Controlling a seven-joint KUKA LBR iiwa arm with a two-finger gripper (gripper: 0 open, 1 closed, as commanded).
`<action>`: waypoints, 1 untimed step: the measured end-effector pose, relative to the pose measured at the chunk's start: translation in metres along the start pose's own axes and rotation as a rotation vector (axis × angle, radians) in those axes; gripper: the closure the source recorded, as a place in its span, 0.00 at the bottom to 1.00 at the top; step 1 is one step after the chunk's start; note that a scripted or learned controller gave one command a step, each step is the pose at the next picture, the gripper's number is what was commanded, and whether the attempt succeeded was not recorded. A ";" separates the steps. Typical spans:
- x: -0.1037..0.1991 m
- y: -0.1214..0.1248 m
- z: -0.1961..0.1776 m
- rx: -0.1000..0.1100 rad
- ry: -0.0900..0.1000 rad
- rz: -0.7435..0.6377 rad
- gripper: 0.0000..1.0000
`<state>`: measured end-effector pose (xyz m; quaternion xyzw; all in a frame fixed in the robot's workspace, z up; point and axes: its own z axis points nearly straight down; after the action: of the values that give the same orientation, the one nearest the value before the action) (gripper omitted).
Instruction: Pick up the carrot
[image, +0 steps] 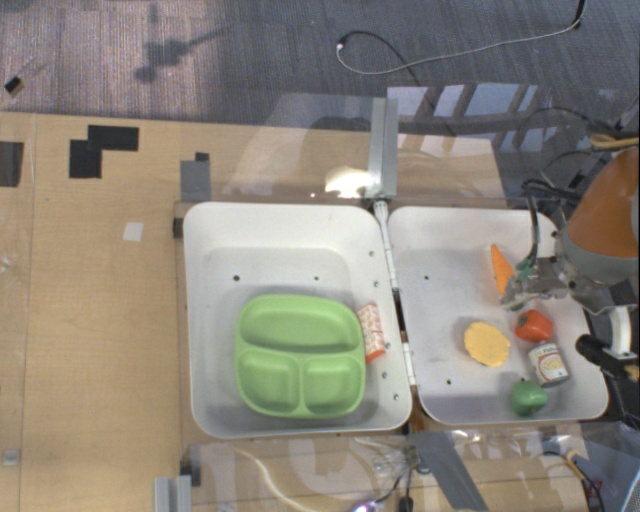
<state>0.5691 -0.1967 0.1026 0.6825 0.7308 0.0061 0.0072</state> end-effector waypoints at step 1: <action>0.006 0.010 -0.021 0.016 0.000 0.159 1.00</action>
<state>0.5778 -0.1896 0.1239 0.7384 0.6743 0.0010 0.0014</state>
